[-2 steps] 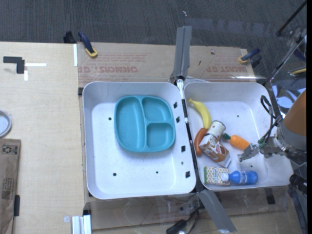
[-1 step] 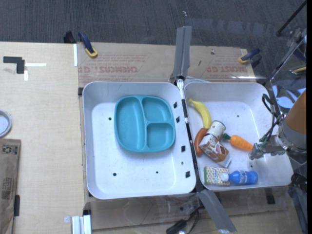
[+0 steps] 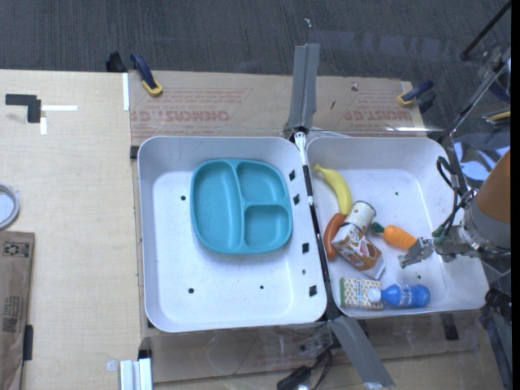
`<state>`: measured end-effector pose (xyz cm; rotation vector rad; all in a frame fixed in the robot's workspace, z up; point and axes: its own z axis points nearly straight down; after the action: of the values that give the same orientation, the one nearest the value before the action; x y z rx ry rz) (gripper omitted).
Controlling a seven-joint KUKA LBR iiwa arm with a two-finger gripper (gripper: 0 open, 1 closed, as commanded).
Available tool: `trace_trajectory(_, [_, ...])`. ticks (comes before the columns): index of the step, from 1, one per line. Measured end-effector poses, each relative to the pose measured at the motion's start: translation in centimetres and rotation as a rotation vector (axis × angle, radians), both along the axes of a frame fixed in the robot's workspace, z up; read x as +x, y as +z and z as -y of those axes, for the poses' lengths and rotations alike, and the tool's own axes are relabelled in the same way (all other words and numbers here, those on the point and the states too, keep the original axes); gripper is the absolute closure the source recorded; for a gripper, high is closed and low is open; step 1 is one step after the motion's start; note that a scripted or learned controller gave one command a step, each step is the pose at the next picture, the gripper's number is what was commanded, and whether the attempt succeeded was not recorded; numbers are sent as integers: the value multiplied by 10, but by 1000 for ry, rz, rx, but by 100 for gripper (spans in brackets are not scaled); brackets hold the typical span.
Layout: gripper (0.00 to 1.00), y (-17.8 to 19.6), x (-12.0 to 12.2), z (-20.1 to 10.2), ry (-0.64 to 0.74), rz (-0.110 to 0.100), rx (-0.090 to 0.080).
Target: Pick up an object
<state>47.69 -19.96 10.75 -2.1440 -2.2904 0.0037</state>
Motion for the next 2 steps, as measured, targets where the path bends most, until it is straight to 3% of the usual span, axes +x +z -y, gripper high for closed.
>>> trace_trajectory(1, [100,8,0,0,-3,-1,0])
trace_trajectory(2, [0,8,0,0,-2,-1,0])
